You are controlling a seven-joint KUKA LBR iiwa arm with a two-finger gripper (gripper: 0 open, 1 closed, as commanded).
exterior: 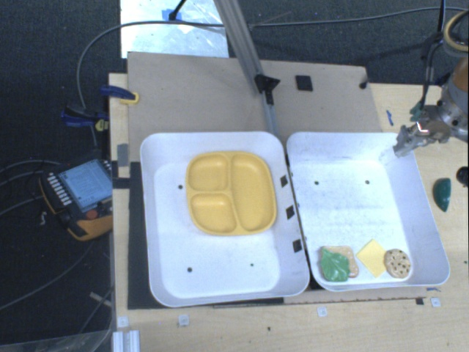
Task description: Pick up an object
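Camera view: the gripper hangs over the right bin's far right corner, its jaw state indiscernible. A green-topped toast, a yellow cheese slice and a round cookie line that bin's near edge. The left bin carries a yellow divided plate.

The scene is viewed by 1 fixed camera set above the bench, looking down at a slant. Both white bins, the left bin and the right bin, are framed whole from moderate distance, with dark floor seen beyond the bench.
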